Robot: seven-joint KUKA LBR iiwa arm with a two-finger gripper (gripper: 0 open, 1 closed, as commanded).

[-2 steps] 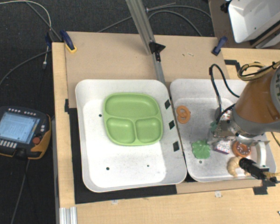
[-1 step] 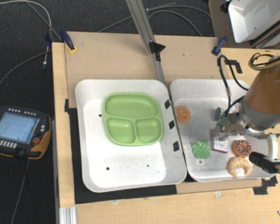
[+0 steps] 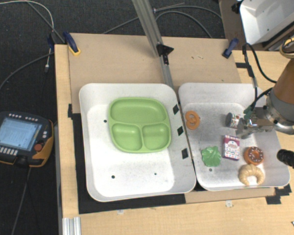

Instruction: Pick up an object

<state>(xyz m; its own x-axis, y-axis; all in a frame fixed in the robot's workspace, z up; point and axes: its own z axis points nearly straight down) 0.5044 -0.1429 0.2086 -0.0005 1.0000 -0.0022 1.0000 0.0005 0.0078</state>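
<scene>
Objects for picking: where do they lie, taken from the big things down?

— The counter [image 3: 122, 58] carries two white bins. The far bin [image 3: 95, 146], well away from the claw [image 3: 248, 123], has a green divided plate [image 3: 139, 124] in it. The near bin [image 3: 210, 94] lies under the claw and has all the small things. Nearer the front edge than the claw are a croissant [image 3: 251, 174], a chocolate doughnut [image 3: 255, 155] and a pink box [image 3: 231, 147]. A green lump [image 3: 211, 155] sits further toward the plate.

And close to the claw?

— A small grey tin [image 3: 230, 119] lies just beside it on the plate side (touching or not, I cannot tell). An orange ring [image 3: 192, 120] lies beyond that, near the bin's wall.

Which step is this?

— I judge it the approach. The claw is low over the bin floor and no object is seen lifted.

How wide is the claw?

— I cannot tell, because the wrist hides it, and I see nothing held.

And next?

— Probably centre over one object, likely the tin or the pink box, then close and lift straight up. The tin may roll away.
</scene>
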